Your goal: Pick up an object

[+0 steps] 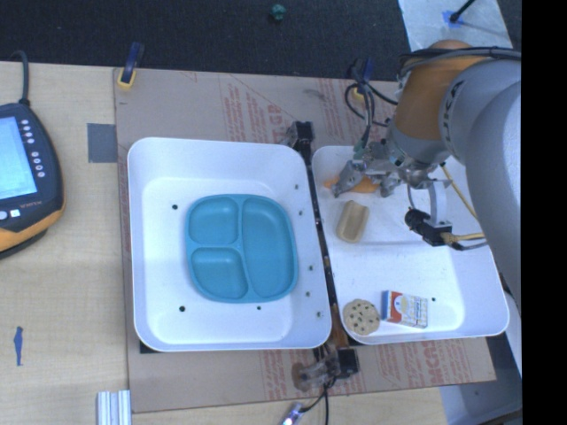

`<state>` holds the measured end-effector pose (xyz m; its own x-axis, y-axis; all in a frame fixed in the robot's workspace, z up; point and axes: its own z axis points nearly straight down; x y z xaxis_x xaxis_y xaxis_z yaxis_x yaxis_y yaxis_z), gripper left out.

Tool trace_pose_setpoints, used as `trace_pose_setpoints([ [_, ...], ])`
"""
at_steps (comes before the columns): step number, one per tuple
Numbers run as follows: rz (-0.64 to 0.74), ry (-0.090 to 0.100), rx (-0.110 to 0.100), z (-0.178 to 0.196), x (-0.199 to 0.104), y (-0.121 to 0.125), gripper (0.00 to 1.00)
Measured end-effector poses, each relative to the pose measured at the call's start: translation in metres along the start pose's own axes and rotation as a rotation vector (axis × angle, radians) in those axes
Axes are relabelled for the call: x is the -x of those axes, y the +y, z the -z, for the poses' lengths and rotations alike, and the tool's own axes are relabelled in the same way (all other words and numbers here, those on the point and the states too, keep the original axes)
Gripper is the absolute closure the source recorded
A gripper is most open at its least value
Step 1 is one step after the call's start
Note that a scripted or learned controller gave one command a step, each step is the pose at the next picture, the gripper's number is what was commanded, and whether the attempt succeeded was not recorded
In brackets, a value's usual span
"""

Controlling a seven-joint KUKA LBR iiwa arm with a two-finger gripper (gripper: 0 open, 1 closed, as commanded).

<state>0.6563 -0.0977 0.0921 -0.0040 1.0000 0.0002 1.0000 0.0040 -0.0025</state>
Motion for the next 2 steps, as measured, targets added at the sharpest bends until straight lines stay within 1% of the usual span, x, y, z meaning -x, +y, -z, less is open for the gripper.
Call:
trace_pose_setpoints([
  [1,0.001,-0.002,-0.002,-0.001,-0.003,-0.053,0.0],
  [2,-0.001,0.0,0.001,0.027,0.001,0.0,0.0],
])
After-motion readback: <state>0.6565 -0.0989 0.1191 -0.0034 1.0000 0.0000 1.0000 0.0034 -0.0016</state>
